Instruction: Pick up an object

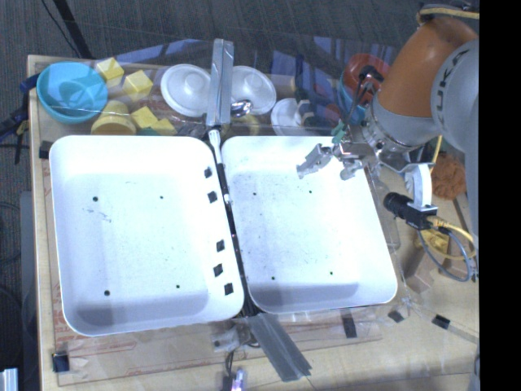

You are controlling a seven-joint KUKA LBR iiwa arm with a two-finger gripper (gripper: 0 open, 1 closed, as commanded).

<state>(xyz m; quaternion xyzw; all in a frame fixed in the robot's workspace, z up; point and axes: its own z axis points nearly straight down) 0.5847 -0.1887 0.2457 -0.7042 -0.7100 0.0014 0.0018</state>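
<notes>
My gripper (332,166) hangs over the far right part of the right white bin (370,287). Its two grey fingers (312,163) stand apart, open, with nothing between them. The grey arm with its orange band comes in from the upper right. The left white bin (61,243) lies beside it, across a dark divider. Both bin floors show just small dark specks.
Behind the bins, on the far edge of the bench, stand a blue bowl (72,90), several yellow blocks (137,82), white bowls (186,88) and a red object (363,68). Cables and brackets lie to the right of the right bin.
</notes>
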